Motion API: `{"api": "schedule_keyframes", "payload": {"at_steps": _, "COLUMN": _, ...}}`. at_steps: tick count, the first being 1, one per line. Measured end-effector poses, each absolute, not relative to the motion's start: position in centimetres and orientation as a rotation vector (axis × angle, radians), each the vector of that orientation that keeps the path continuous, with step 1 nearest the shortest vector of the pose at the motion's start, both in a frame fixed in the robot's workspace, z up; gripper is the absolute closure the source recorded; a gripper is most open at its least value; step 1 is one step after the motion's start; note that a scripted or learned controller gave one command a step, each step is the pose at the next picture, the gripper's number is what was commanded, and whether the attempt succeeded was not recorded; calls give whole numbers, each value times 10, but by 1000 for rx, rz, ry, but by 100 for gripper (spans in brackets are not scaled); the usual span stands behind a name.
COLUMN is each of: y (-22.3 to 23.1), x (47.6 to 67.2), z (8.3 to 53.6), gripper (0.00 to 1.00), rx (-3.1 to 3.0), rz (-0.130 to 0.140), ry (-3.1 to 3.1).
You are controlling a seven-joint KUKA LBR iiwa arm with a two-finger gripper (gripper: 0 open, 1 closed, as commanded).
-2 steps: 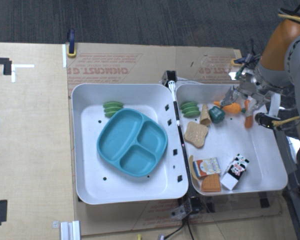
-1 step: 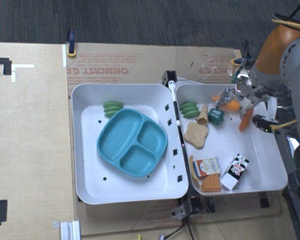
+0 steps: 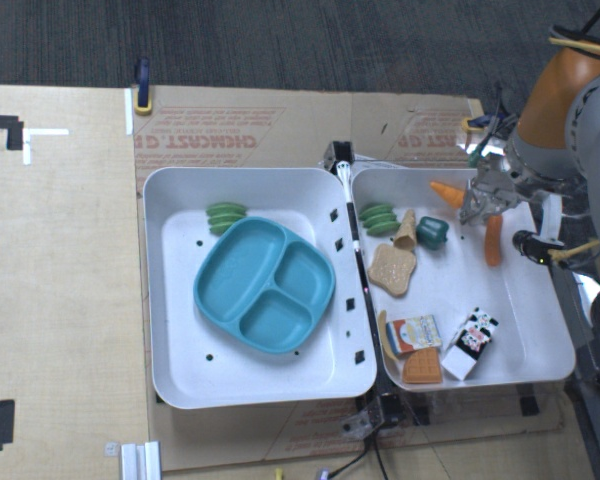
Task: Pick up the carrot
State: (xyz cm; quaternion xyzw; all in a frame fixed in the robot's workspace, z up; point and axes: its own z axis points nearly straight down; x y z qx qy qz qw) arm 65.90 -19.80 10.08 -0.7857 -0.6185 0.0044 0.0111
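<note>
The hand [image 3: 477,200] hangs over the far right corner of the right bin [image 3: 540,363], at the end of the grey arm [image 3: 570,118] that comes in from the right. Its fingers point down at the bin floor; whether they are open or closed cannot be told, and nothing can be seen between them.

The carrot [image 3: 446,192] lies on the bin floor by the far wall, just left of the hand, its thin end pointing left. A sausage [image 3: 493,240] lies just below the hand, toward the right wall.

Further left in the same bin, green beans [image 3: 378,218] rest against the left wall, with a cone [image 3: 407,230], a green pepper [image 3: 432,232] and a slice of bread [image 3: 392,269] close together beside them. Near the front edge sit a small box [image 3: 414,334], a cracker [image 3: 422,367] and a milk carton [image 3: 470,344].

The left bin [image 3: 170,298] holds a blue divided plate [image 3: 265,284] in its middle and a second bunch of green beans [image 3: 226,215] by its far wall, touching the plate's rim.
</note>
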Motion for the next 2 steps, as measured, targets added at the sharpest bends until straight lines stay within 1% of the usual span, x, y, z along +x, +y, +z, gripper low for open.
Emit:
{"api": "schedule_keyframes", "payload": {"at_steps": 1, "y": -192, "x": 660, "z": 101, "gripper": 0, "rx": -2438, "rz": 7, "ry": -1925}}
{"api": "schedule_keyframes", "payload": {"at_steps": 2, "y": -194, "x": 660, "z": 110, "gripper": 100, "rx": -2442, "rz": 11, "ry": -1931}}
